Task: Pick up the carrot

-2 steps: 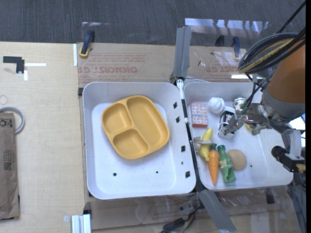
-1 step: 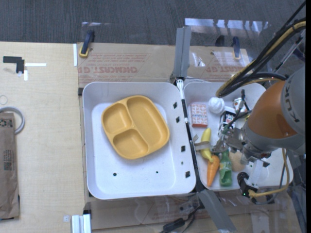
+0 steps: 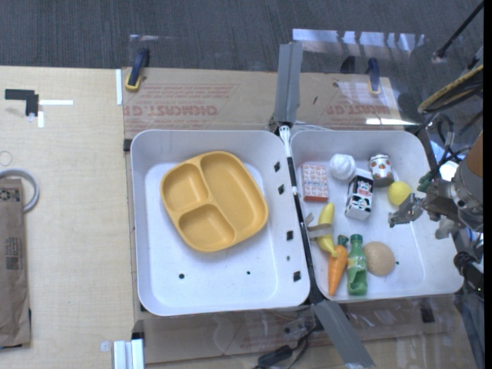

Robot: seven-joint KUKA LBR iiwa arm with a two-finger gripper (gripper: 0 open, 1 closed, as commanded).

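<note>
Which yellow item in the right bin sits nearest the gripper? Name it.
The lemon, the round yellow one by the bin's right side, just left of the gripper. The banana lies farther left, near the divider.

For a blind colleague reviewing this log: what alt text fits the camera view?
A carrot lies in the right bin beside a green bottle and other toy foods, with the gripper at that bin's right side. The left bin holds a yellow divided plate.
</note>
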